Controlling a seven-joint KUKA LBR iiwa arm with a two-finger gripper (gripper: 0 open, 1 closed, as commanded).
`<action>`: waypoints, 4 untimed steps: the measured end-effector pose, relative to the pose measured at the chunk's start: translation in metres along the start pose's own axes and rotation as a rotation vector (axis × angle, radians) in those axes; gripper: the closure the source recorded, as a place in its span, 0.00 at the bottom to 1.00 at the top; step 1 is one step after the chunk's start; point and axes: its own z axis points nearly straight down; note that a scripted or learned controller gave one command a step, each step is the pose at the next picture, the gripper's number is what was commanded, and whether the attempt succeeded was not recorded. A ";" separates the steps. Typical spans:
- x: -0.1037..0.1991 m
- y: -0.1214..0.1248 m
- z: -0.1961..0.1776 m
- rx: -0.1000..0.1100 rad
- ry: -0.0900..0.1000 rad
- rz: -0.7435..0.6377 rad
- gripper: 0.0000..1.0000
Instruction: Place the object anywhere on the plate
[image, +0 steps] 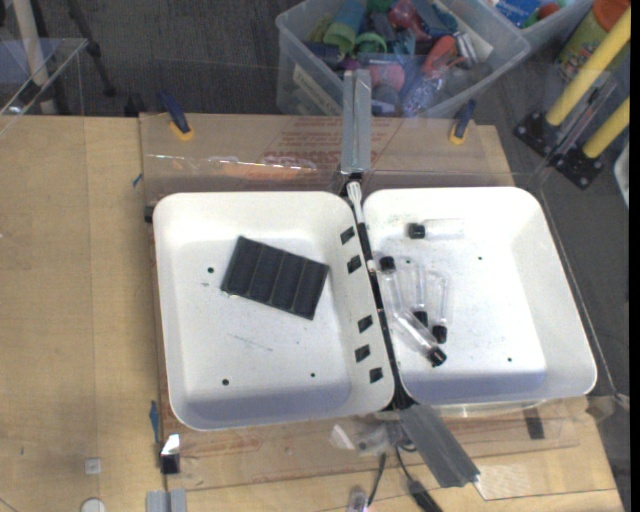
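A flat black ridged plate (275, 277) lies slightly askew in the upper middle of the left white bin (250, 360). In the right white bin (510, 300) lie several small clear tubes with black caps. One tube (435, 230) rests near the bin's back. Another tube (386, 265) sits by the divider. A loose cluster of tubes (425, 318) lies left of the bin's centre, with two black caps at its front end (437, 345).
A metal divider bar (355, 130) runs between the bins and out past the back. Behind the bench stands a clear storage box (400, 50) of coloured toys. Yellow tubes (600, 60) lean at the back right. Blue clamps (178, 125) hold the board.
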 end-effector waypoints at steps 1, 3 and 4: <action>0.001 0.000 0.000 0.000 0.000 -0.001 0.00; 0.001 0.001 -0.010 -0.003 -0.002 -0.003 0.00; 0.001 0.003 -0.021 -0.007 -0.005 -0.003 1.00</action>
